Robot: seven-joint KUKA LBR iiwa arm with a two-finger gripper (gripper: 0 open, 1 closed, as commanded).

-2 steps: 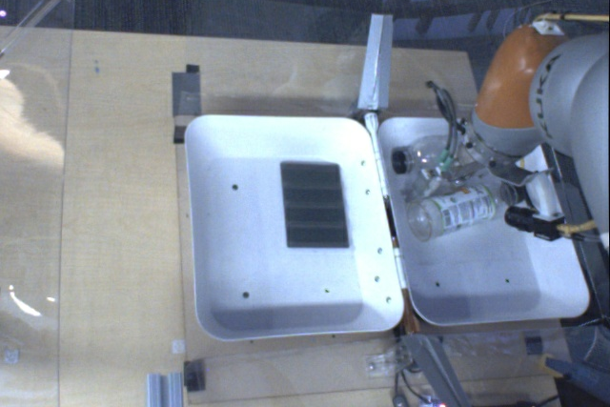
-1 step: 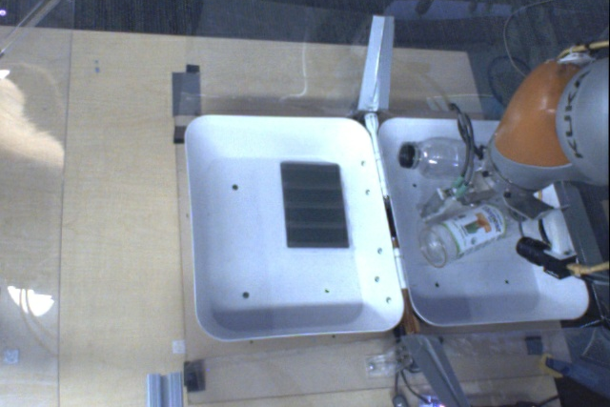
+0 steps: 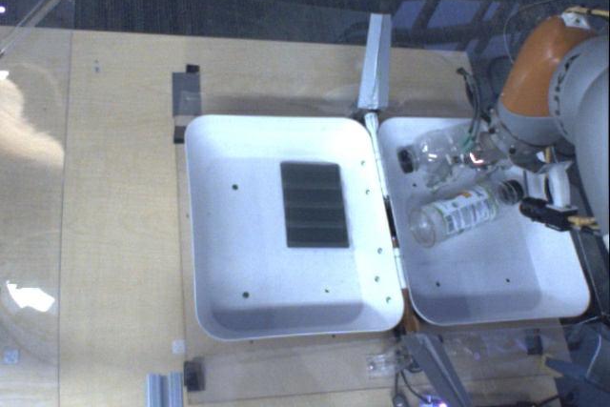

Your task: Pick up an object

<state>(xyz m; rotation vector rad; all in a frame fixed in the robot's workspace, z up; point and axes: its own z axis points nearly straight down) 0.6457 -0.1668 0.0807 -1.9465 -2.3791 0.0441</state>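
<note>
Two white bins [image 3: 276,133], two clear plastic bottles [image 3: 456,213], one dark ridged block [image 3: 315,205]

Shallow white plastic bin [image 3: 219,234] held a dark grey ribbed rectangular pad [image 3: 315,204]; clear plastic bottle [image 3: 456,213] bore a white printed label; arm band [image 3: 536,62] was orange.

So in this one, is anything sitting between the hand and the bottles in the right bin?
Nothing visible is. The hand is low at the back of the right bin, right beside the upper clear bottle. The labelled bottle lies just in front of it, uncovered. The dark pad lies in the left bin, well aside.
</note>
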